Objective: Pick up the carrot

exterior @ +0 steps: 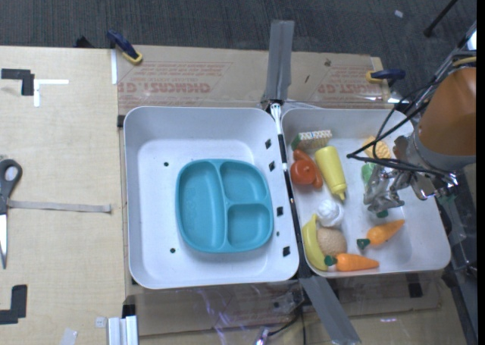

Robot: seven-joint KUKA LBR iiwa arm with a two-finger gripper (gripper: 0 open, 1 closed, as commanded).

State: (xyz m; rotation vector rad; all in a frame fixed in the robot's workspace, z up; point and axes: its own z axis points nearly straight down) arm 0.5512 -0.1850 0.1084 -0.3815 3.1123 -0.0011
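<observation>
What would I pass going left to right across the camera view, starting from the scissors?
scissors → teal divided plate → red tomato → yellow mustard bottle → tool

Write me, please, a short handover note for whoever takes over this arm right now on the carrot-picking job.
Gripper: low in the right white bin, above the toys; nothing shows between its fingers.
Two orange plastic carrots with green tops are in that bin: one lies just below the gripper, the other lies along the bin's near wall beside the yellow plastic banana.
The teal divided plate sits in the left white bin.
Done: arm is over the right bin.
Left: grasp a carrot and lift it.
</observation>
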